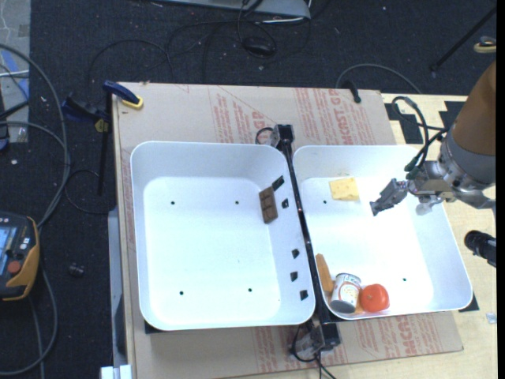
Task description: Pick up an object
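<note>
My gripper hangs over the right bin, toward its back, reaching in from the right edge. A yellow cheese-like wedge lies a short way to the gripper's left on the bin floor. At the bin's front sit a small can, a red tomato and an orange carrot against the left wall. A brown chocolate-bar piece leans on the right wall of the left bin. Nothing shows between the fingers.
Both bins rest on a cardboard sheet on the bench. A black divider clamp sits between the bins at the back. Cables and a yellow-handled clamp lie beyond the cardboard's back-left corner.
</note>
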Tool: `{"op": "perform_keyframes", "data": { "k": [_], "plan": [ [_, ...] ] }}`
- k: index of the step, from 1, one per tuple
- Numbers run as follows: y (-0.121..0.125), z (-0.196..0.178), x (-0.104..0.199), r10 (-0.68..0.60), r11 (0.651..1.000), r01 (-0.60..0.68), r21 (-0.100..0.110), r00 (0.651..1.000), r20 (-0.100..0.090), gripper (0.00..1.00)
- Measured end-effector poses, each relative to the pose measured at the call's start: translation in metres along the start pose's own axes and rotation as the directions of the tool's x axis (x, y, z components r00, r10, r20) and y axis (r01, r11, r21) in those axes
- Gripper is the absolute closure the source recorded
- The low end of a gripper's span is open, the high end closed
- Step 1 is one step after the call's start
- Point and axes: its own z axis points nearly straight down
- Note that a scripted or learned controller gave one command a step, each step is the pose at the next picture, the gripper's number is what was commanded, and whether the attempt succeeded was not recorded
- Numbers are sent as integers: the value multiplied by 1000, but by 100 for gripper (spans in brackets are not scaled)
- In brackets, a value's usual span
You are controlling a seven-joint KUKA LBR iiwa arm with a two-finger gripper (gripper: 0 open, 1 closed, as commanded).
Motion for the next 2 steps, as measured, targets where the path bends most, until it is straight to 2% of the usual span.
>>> {"op": "perform_keyframes", "data": {
  "k": [1, 2],
  "plan": [
    [19, -82, 2, 47, 999, -47, -6, 999, 1, 0],
    [-15, -81, 46, 8, 1000, -8, 1, 1000, -1, 0]
  ]
}}
